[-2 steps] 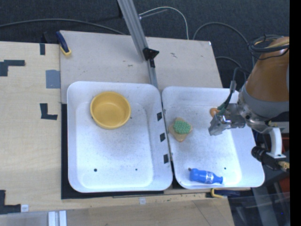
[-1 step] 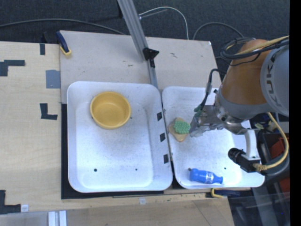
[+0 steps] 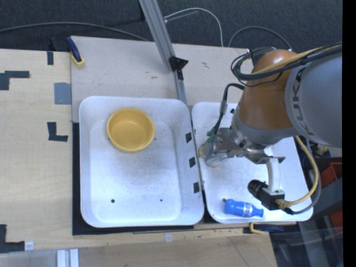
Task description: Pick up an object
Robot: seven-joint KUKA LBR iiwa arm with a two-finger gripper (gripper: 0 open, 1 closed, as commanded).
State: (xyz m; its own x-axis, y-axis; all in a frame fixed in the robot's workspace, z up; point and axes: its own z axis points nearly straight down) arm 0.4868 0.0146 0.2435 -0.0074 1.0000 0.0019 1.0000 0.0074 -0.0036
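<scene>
White plastic, two shallow bins side by side on a pale worktop (image 3: pixel 39 149). Left bin (image 3: pixel 94 204) holds a yellow bowl (image 3: pixel 131 129), upright, toward its far-left quarter, well apart from the arm. Right bin (image 3: pixel 211 115) holds a small blue bottle (image 3: pixel 242 208) lying on its side near the front wall, cap end pointing right toward a black cylindrical fitting on the arm. Grey-and-orange arm (image 3: pixel 278 99) reaches in from the right and covers most of the right bin. The gripper (image 3: pixel 213 152) sits low at that bin's left side, just beside the divider between the bins; something small and greenish-grey shows at its tip, too blurred to name. Cannot tell whether the gripper is apart, together or clamped on that item; the wrist hides the detail. Judgement: the step in hand looks like a grasp attempt at the left edge of the right bin, outcome unconfirmed. To do it well: centre over the item before closing, keep clear of the bin wall so neither side catches the rim, close fully, then lift straight up and check that the item rises with it. If it does not, the blue bottle is the nearest alternative, best taken across its narrow body.
</scene>
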